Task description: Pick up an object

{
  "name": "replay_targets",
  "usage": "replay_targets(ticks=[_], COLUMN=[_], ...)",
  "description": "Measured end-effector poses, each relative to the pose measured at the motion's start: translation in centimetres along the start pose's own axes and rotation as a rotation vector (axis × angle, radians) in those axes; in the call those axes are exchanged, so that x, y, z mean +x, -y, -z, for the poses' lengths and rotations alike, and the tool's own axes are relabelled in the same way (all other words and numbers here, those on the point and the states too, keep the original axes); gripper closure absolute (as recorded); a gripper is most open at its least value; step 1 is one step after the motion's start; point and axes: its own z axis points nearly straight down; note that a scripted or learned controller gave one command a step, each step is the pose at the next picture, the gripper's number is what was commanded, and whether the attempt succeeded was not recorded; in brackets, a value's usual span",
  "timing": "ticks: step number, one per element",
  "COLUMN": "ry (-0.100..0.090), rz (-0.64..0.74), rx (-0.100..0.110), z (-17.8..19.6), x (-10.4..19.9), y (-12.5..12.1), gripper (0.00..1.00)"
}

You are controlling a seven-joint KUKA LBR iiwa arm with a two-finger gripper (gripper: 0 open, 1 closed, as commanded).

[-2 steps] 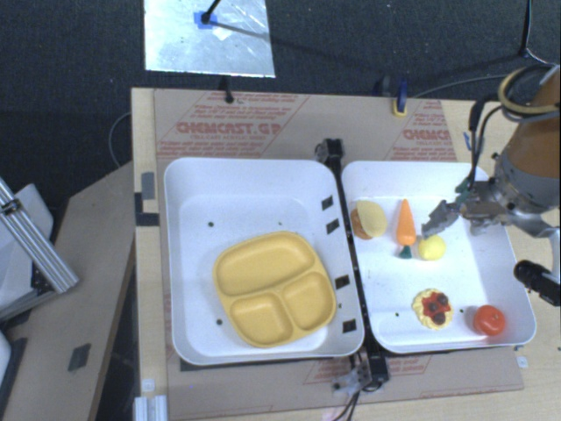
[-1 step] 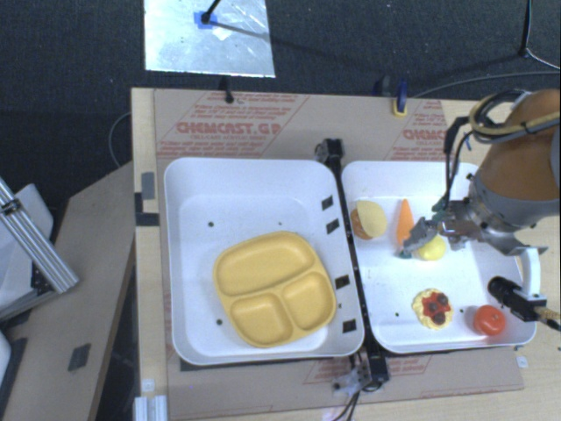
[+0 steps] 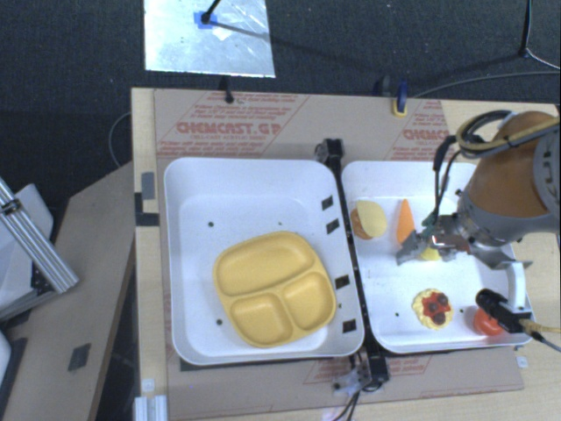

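A burger (image 3: pixel 368 220) and small pizza (image 3: pixel 433 308) flank the gripper (image 3: pixel 419 251), whose grip I can't make out, beside an upright-pointing carrot (image 3: pixel 404 222).

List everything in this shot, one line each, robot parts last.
bins: 2, white, side by side on the bench
divided plate: 1, yellow, in the left bin
burger: 1, yellow and tan, right bin near the divider
carrot: 1, orange, right bin beside the burger
pizza: 1, yellow with red topping, right bin front
red item: 1, right bin front corner
arm: 1, grey and orange, over the right bin
claw: 1, grey, low in the right bin
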Motion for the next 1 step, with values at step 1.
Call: replay_targets(ticks=[1], ry=[0.0], rz=[-0.001], rx=[0.001], z=[-4.83], x=[-0.7], y=[-0.59], gripper=[0.0])
